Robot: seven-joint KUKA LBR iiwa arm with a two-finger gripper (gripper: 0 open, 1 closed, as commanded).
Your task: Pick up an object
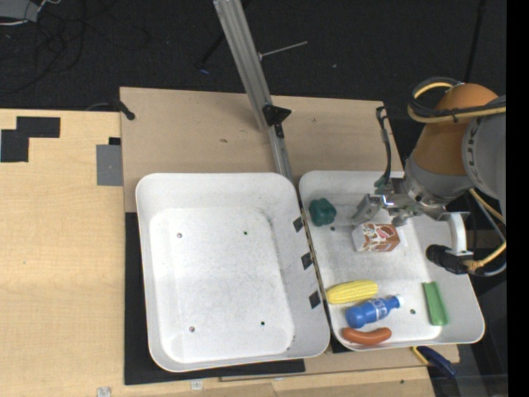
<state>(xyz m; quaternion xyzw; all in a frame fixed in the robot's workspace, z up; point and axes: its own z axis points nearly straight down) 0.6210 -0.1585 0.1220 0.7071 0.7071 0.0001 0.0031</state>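
Observation:
My gripper (378, 208) hangs low over the right bin (456, 327), just above a small red-and-white carton (376, 237). Its metal fingers (364, 208) are spread, with nothing between them. The carton lies directly in front of the fingertips, touching or nearly touching them. A teal lump (321, 212) sits at the bin's left side. Near the front lie a yellow corn cob (352, 291), a blue bottle (371, 311) and a red sausage (366, 336). A green block (434, 303) lies at the right.
The left bin (216, 271) sits beside the right one, joined by black clips at the shared wall. A slanted aluminium rail (252, 79) rises behind the bins. The arm's orange band and cables occupy the right side.

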